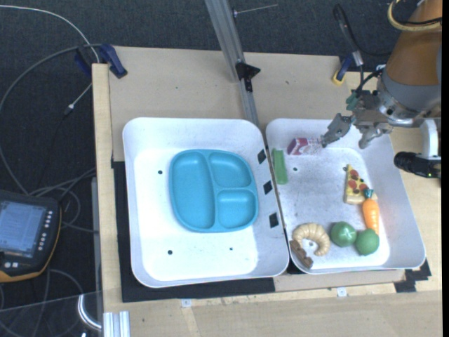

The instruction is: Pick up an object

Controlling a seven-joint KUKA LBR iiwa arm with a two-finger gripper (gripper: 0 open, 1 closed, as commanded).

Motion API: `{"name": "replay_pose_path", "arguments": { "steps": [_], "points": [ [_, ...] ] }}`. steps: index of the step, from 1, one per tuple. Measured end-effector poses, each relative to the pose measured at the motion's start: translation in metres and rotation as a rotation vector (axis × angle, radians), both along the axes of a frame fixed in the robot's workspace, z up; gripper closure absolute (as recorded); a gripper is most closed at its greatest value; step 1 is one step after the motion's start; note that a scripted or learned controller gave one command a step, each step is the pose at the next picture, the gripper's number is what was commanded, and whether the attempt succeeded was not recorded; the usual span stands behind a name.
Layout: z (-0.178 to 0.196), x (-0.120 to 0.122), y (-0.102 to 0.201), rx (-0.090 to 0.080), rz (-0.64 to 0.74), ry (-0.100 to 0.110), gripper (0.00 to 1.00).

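Objects: one carrot (371, 215), one croissant (312, 239), two green balls (342, 233).

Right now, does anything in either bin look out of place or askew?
Mostly tidy. The green block leans against the right bin's left wall rather than lying flat, and the croissant sits hard in the near-left corner. Nothing looks spilled or damaged.
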State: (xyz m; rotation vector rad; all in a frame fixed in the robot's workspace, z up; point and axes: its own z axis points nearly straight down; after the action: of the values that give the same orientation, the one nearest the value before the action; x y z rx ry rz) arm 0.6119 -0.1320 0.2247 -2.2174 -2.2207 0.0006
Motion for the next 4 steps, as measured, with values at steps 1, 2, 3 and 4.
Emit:
{"name": "replay_pose_path", "arguments": {
  "steps": [1,2,3,4],
  "points": [
    [0.0,0.0,0.0,0.0,0.0,0.0,0.0],
    [-0.051,-0.01,0.005,0.0,-0.001,0.005,0.0],
    [-0.093,-0.011,0.003,0.0,-0.001,0.003,0.0],
    [-0.134,-0.012,0.004,0.0,-0.001,0.003,0.0]
  ]
}}
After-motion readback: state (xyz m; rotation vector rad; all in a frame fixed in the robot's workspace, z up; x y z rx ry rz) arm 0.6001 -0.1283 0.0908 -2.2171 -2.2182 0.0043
